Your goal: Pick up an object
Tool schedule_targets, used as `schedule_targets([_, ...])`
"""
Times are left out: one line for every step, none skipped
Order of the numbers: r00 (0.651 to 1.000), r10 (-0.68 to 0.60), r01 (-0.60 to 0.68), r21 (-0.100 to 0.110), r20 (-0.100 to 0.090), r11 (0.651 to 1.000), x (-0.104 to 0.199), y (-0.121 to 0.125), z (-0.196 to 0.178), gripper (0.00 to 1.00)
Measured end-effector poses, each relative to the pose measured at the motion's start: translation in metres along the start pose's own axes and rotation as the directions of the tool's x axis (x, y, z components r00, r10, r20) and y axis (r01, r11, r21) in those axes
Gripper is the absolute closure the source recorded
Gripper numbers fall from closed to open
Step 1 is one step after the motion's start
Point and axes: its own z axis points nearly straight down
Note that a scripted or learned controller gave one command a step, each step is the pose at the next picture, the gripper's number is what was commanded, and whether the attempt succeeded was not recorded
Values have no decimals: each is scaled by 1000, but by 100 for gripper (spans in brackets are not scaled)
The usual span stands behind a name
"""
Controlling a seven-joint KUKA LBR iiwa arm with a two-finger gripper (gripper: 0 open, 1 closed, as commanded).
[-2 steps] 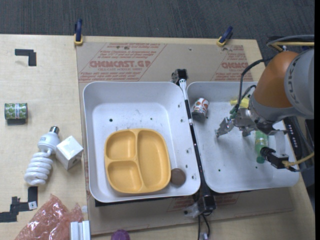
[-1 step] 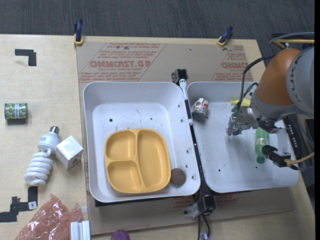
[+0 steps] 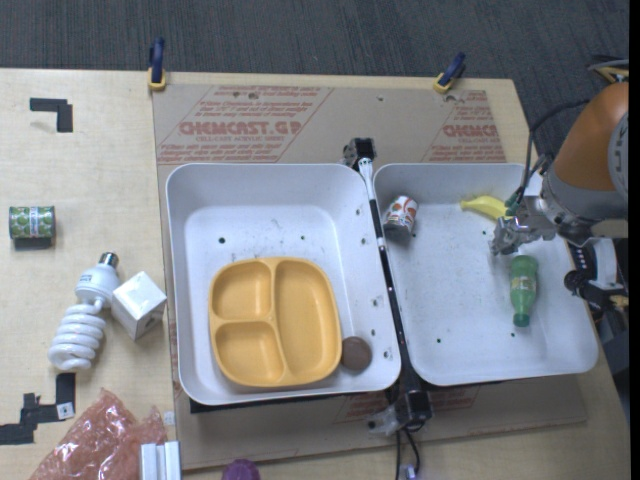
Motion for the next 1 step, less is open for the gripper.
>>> schedule_targets([1000,-1,1,0,0,1000,0,0,0,0])
